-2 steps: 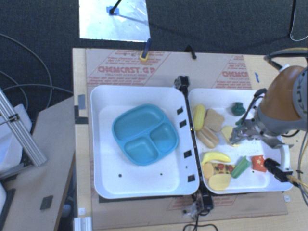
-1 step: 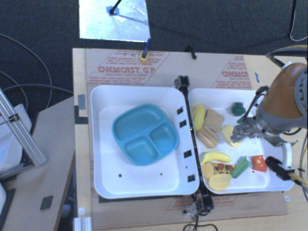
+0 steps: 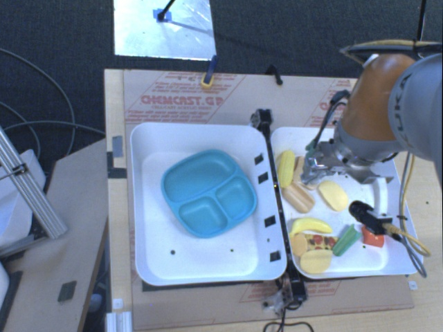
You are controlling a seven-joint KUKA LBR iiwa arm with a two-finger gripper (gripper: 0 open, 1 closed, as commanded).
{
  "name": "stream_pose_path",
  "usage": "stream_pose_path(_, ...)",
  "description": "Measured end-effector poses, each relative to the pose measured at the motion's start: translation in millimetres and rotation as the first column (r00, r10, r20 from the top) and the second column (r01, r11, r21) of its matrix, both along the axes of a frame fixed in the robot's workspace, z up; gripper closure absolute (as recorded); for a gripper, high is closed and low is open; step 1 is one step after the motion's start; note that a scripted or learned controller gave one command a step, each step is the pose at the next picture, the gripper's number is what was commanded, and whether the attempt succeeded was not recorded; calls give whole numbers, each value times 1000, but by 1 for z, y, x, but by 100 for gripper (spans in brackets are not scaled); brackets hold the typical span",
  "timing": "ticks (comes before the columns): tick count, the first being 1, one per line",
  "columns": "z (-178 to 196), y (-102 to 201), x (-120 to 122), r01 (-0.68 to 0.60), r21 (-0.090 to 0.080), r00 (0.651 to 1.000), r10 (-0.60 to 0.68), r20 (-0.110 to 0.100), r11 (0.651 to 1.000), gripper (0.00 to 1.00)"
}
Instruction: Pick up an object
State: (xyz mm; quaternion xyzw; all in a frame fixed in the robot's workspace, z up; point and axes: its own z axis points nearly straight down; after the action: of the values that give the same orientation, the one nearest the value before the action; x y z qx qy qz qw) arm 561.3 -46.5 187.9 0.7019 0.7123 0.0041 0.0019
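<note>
My gripper (image 3: 312, 172) hangs low over the upper middle of the right bin (image 3: 396, 265), its metal fingers close above the toy food. Just left of it lies a yellow corn-like piece (image 3: 285, 168). Below it sit a tan bread roll (image 3: 298, 197) and a pale yellow lump (image 3: 333, 195). Nearer the front lie a banana (image 3: 311, 225), a pizza slice (image 3: 313, 243), a yellow round piece (image 3: 315, 261), a green pepper (image 3: 345, 241) and a red piece (image 3: 373, 238). Nothing shows between the fingers.
The left bin (image 3: 145, 185) holds a blue divided plate (image 3: 208, 192). A black divider with clips (image 3: 271, 185) runs between the bins. The arm's orange band (image 3: 377, 95) looms over the right bin's back right. Cardboard (image 3: 180, 99) lies under both bins.
</note>
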Motion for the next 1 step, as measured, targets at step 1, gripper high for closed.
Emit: stream_pose_path(1, 7, 37, -71, 8, -1, 1000, -8, -11, 1000, 100)
